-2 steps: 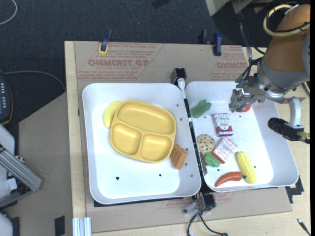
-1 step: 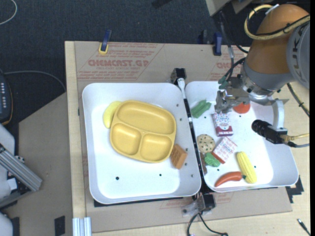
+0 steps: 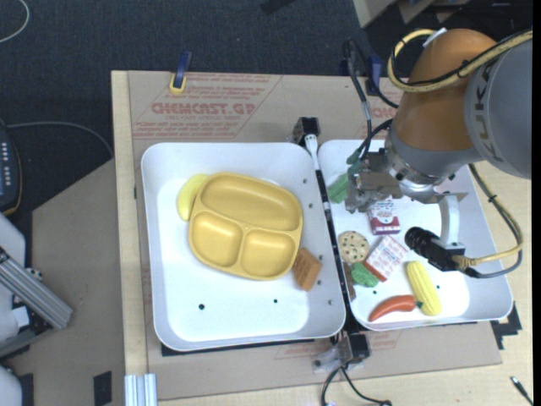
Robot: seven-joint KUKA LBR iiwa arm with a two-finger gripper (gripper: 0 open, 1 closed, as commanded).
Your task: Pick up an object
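On the bench, two shallow white bins sit side by side: the left bin (image 3: 169, 307) and the right bin (image 3: 486, 299). The grey arm with its orange band (image 3: 439, 83) reaches in from the right and hangs over the upper half of the right bin. Its two-finger gripper (image 3: 365, 194) points down near that bin's left wall; whether it is spread or pressed together I cannot tell (the wrist hides the tips), and nothing is visibly caught in it.

Left bin: a yellow plastic tray with three compartments (image 3: 245, 225) lies in the middle, a yellow rounded piece (image 3: 188, 194) tucked under its upper left edge, a small brown block (image 3: 306, 269) touching its lower right corner.

Right bin: a round speckled cookie (image 3: 352, 244), a red and white packet (image 3: 385, 220), a second red-and-white carton (image 3: 387, 256), a green piece (image 3: 364, 275), a yellow corn cob (image 3: 423, 286) and a red-orange chilli pepper (image 3: 392, 308) lie below the gripper, apart from it. A green item (image 3: 339, 189) lies just beside the gripper's left.
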